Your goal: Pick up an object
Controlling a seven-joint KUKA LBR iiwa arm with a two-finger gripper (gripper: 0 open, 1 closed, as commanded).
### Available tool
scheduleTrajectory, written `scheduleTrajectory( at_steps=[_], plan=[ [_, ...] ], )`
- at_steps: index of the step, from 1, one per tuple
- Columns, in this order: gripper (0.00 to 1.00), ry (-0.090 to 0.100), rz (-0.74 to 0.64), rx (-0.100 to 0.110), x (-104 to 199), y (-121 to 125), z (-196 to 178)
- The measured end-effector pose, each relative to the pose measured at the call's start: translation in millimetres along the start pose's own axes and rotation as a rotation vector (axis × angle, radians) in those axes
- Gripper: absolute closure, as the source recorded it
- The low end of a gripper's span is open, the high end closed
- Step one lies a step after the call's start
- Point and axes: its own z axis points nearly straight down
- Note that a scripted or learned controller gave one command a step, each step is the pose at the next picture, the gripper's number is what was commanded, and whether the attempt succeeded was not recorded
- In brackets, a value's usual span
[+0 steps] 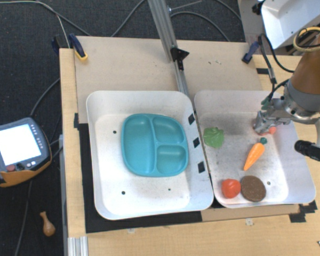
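My gripper [266, 124] hangs low over the far right part of the right bin [293, 193], under the orange-banded wrist. A small reddish thing [272, 130] peeks out just beneath it; what it is stays unclear. An orange toy carrot [254, 156] with a green top lies slanted just below the gripper. A green leafy toy [214, 137] rests near the bin's left wall. At the bin's front sit a red tomato [230, 188] and a brown round patty [253, 188], side by side and touching.
The left bin [104, 196] holds a teal divided plate [153, 145]. A slanted metal post [173, 52] stands behind the bins. A blue clamp [78, 48] grips the bench's far left corner. A teach pendant [16, 151] lies on the floor at left.
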Motion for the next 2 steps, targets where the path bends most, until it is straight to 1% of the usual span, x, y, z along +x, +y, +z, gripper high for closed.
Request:
scheduleTrajectory(
  at_steps=[1,2],
  plan=[
    [1.00,-0.001,-0.001,-0.001,-7.8,4.9,-58.5],
    [1.00,0.000,-0.002,0.000,-7.7,5.8,-73.0]
  ],
)
